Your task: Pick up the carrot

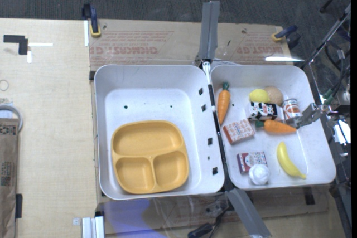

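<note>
carrot (279, 127) | tip touching pincer (305, 116); pincer state: cannot tell

Two white bins (106, 120) are seen on a pale wooden bench (44, 120), backed by brown cardboard (145, 42) printed with red lettering. A mustard-yellow divided plate (149, 156) is held in the left bin. In the right bin (318, 175), an orange carrot (223, 104) with a green top is shown, with a second orange carrot (279, 127), a yellow banana (290, 161), a yellow lemon (259, 96), a black-and-white patterned carton (263, 111), a red-and-white checked packet (239, 131), a red-labelled can (290, 108) and a dark red box (248, 161) with a white ball (259, 174).
</note>
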Available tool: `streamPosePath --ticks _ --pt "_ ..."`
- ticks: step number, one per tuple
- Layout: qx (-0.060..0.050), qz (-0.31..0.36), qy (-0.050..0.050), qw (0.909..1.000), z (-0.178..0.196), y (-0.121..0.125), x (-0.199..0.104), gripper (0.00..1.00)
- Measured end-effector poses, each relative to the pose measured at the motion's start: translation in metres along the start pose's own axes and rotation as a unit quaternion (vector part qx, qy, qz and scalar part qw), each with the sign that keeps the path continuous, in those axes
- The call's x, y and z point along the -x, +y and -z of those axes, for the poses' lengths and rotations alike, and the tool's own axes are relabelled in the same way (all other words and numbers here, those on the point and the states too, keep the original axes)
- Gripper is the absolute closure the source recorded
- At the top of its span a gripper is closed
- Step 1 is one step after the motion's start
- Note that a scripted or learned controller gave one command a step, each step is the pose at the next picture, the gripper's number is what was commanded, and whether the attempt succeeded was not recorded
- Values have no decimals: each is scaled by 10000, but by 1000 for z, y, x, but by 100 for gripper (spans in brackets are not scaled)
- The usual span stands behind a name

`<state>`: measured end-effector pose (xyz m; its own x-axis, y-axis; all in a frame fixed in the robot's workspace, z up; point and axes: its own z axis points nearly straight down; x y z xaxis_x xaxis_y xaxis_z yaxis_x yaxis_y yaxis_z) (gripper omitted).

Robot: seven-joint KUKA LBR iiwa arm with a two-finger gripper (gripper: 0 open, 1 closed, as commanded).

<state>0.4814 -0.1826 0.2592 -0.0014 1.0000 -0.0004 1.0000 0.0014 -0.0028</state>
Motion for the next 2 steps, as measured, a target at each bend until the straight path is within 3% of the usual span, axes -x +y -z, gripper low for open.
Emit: streamPosePath --ticks 1,2 --pt "3 1513 5 9885 -26 -4 24 0" --pt "11 2300 -2 9732 -46 68 -10 0"
